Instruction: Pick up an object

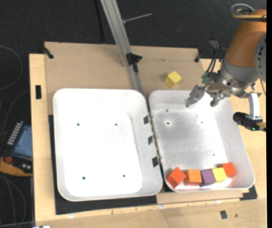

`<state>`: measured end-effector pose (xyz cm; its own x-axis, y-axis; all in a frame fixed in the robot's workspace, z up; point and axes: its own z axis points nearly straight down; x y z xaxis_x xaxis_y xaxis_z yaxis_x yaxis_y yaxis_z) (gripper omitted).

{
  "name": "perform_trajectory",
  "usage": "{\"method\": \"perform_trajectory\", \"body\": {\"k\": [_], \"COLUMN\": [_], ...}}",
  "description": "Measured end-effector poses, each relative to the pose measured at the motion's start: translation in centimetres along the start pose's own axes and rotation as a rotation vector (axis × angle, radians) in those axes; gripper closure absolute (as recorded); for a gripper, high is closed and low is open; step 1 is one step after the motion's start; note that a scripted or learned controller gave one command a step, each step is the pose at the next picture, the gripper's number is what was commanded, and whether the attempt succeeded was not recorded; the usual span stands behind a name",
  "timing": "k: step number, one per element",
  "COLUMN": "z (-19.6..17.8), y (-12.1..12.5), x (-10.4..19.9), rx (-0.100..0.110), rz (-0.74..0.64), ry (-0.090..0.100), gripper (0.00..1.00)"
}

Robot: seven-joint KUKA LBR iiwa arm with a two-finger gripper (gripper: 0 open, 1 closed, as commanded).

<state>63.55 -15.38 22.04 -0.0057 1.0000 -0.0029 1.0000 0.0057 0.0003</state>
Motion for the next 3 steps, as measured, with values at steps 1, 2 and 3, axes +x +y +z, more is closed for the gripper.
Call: {"method": "perform_trajectory", "body": {"k": [1, 2, 3], "z": [4.4, 12.5, 12.2], "y": [-1.6, -8.1, -0.1], "x": [7.0, 5.8, 6.8], "rx": [0.004, 0.000, -0.008], "rz": [-0.001, 0.009, 0.001], "ry": [0.005, 0.002, 0.001], "gripper": [0.00, 0.00, 0.00]}}
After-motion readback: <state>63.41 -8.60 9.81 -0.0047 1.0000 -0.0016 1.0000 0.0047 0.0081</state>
